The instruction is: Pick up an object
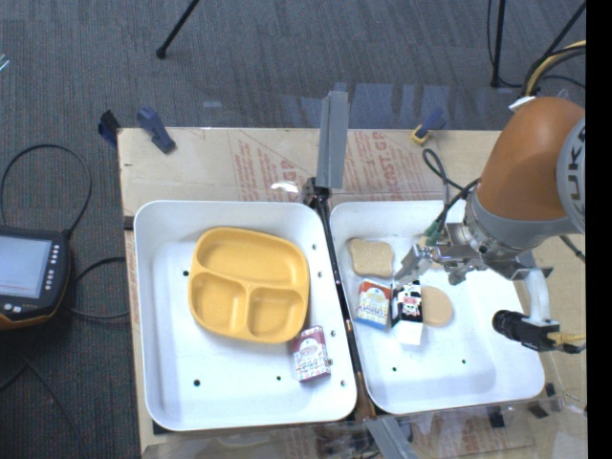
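You had the gripper [413, 277] low in the right bin [478, 376], right over the small black-and-white carton [409, 316]. Whether the pincer was spread or closed, or gripping anything, I could not tell. To do this well, you needed to centre on that carton and keep clear of the blue-and-red carton [374, 304] touching it at nine o'clock.

Counted: two bins, one yellow divided tray [251, 283] in the left bin [163, 371], one red packet [311, 354], one bread slice [370, 255], one round cookie [438, 306].
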`<action>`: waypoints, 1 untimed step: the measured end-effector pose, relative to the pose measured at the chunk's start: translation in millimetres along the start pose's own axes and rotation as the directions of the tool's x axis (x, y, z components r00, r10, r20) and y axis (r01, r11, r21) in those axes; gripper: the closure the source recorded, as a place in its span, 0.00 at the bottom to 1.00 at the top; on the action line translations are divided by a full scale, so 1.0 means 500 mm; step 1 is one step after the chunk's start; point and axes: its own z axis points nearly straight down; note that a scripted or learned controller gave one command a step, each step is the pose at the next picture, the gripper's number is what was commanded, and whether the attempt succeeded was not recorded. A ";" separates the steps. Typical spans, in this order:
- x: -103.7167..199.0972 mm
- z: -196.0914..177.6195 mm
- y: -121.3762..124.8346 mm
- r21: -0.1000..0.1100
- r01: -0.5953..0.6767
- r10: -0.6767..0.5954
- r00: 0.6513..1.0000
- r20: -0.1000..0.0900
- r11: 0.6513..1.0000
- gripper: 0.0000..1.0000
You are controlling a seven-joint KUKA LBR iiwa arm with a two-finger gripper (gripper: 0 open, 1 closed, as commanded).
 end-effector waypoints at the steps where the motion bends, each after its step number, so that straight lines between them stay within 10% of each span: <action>1: -0.021 0.234 0.032 -0.009 0.019 -0.019 1.000 0.001 1.000 0.00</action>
